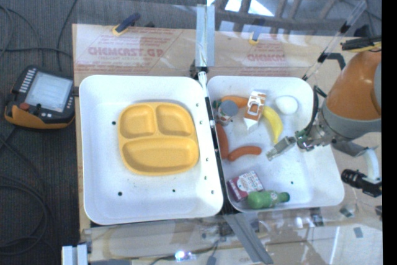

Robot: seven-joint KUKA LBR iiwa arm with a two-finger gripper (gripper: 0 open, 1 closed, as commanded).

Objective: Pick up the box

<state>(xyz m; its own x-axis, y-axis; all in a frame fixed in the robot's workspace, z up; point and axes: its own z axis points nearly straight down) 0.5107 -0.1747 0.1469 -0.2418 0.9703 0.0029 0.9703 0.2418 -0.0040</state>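
Where bins (93, 195) sit, grey carpet (37, 22), pendant (40, 96)

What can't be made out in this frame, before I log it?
- Gripper: too small and slanted in the camera view to tell the state of its tip.
- Box: printing too small to read; its lower side blends into the white bin.
- Pink packet: partly covered by the green bottle.
- Arm's base: cut off by the right edge.
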